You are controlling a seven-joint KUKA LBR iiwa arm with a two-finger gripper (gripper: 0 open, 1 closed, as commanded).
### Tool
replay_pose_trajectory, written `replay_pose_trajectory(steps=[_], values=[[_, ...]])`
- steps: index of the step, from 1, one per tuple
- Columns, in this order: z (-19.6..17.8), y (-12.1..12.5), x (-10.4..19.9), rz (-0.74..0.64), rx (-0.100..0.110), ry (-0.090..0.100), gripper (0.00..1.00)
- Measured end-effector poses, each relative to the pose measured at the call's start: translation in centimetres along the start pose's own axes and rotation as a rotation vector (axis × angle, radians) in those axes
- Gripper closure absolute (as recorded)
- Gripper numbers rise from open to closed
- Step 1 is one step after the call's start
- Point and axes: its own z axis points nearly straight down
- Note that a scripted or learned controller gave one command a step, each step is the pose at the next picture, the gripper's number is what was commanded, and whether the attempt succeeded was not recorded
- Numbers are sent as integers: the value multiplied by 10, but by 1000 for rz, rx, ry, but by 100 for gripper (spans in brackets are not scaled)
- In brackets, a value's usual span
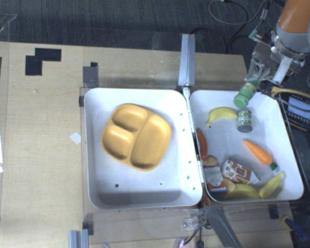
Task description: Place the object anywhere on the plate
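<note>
A yellow plate [137,136] with three sections lies in the left white bin [101,190]. My gripper [256,79] hangs above the far edge of the right bin [292,154], at the upper right. It is shut on the top end of a small green bottle [244,95]. The bottle dangles tilted below the fingers, just above the bin's back left corner and well to the right of the plate.
In the right bin lie a banana [220,114], a small tin [244,120], a carrot [258,151], a carton [237,172], a second banana [271,186] and a reddish stick [201,141]. A metal rail [186,61] rises between the bins.
</note>
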Motion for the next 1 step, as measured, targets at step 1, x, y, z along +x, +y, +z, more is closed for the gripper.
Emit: replay_pose_trajectory(steps=[1], values=[[63,-54,85,-197,1,2,100]])
